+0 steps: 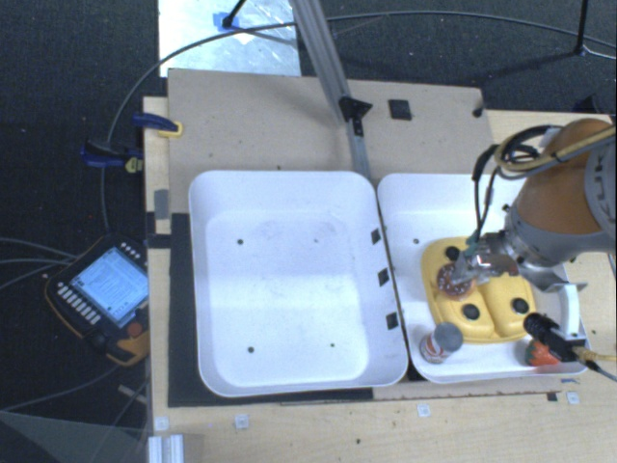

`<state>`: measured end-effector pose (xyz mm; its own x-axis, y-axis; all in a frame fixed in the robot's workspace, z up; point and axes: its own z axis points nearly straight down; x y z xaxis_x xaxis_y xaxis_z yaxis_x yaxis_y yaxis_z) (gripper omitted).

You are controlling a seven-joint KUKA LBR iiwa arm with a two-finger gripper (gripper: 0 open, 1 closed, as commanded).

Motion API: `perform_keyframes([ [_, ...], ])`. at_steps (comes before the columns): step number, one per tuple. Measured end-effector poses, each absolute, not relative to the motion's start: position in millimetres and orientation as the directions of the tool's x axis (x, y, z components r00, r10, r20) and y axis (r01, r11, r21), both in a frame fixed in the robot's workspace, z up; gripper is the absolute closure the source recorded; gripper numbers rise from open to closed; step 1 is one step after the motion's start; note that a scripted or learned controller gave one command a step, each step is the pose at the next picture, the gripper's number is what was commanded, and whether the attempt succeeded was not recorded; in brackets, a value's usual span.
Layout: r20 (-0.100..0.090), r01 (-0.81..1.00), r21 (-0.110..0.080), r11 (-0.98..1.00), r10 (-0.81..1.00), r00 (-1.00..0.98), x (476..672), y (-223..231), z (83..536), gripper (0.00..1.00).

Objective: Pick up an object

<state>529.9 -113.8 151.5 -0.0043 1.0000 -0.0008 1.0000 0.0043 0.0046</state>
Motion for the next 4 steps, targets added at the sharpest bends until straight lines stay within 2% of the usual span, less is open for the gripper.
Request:
perform_keyframes([
  [2, -0.002, 1.0, 0.008, 0.005, 1.0, -0.005, 520.6, -116, 273, 1.0],
  [4, 0.002, 1.0, 0.0, 0.01, 1.0, -0.01, 535.5, -16, 247, 1.0],
])
